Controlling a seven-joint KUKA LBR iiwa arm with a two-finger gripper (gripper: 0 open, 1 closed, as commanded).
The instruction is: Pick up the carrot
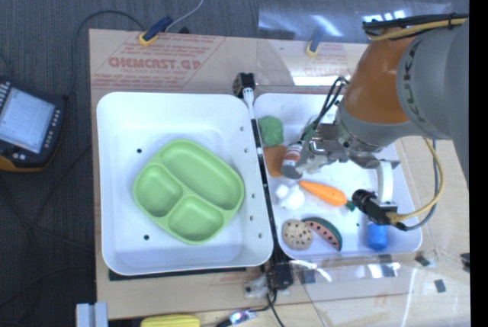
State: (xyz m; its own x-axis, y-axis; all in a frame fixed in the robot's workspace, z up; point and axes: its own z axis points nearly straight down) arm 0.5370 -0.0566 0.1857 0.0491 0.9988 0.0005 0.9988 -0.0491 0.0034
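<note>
An orange carrot [323, 192] with a green tip lies in the middle of the right bin [396, 245], pointing left to right. My gripper [305, 161] hangs just above and to the left of the carrot's thin end, over the bin's left half. The carrot rests on the bin floor, apart from the gripper. The arm's grey and orange body covers the back right of the bin.
The left bin [122, 127] holds a green divided plate [189, 190]. In the right bin lie a green item [270, 129], an orange-brown item [274, 160], a white piece [290, 197], a cookie [296, 234], a watermelon slice [326, 232] and a blue item [377, 235].
</note>
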